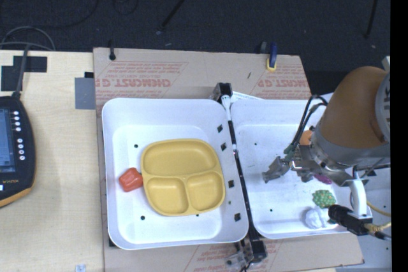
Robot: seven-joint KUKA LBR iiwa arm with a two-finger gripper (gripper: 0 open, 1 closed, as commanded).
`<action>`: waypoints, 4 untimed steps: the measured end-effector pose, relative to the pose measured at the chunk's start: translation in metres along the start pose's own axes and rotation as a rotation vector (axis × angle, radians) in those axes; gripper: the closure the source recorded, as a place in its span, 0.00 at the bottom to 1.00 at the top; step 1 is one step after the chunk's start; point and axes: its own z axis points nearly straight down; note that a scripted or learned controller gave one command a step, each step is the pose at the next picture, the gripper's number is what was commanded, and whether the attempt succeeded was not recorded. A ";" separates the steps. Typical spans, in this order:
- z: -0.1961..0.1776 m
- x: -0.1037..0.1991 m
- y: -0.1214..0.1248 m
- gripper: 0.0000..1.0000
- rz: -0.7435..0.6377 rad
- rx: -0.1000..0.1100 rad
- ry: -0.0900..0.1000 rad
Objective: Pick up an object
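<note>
Reaching in from the right, the grey two-finger gripper is hanging low over the floor of the right shallow white bin, near its middle. How its jaws are standing cannot be told from this slanting view (the metal parts are blurring together), and nothing can be made out in its hold. Behind it, the grey arm with the orange band is covering the bin's right side. Near the front right corner, a small green knobbly object is lying just beside a small white lump. Across the divider, the left white bin is holding a yellow three-compartment plastic plate, with a small orange-red block lying just beside the plate's left edge.
</note>
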 end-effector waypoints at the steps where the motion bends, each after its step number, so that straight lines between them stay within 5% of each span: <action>1: -0.010 -0.001 0.000 1.00 0.003 0.002 0.001; 2: -0.035 0.123 -0.008 1.00 -0.010 -0.003 0.001; 3: -0.071 0.093 0.018 1.00 0.001 -0.006 -0.002; 4: -0.169 0.119 -0.012 1.00 -0.004 -0.012 0.002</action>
